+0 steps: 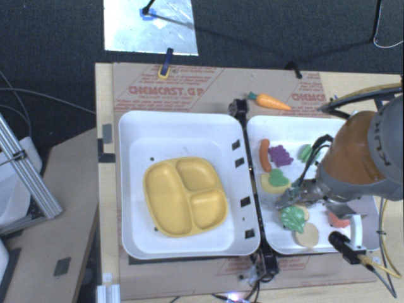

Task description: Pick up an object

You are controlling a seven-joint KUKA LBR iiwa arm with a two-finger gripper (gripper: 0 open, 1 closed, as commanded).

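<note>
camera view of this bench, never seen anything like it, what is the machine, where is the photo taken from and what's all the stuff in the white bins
The photo comes from one fixed camera above the bench, looking down at a slant. The big grey shape with an orange band on the right is a robot arm reaching in. Its tool, the part that grasps, is low over the right bin, right among the toys; I cannot tell whether it has hold of anything.

The two shallow white bins sit side by side on a cardboard sheet. The left bin holds a yellow divided tray. The right bin holds small toy foods: a red-orange sausage, purple grapes, a green leafy piece, a tan round disc and a few others. A toy carrot lies outside, just behind the bins.
</note>
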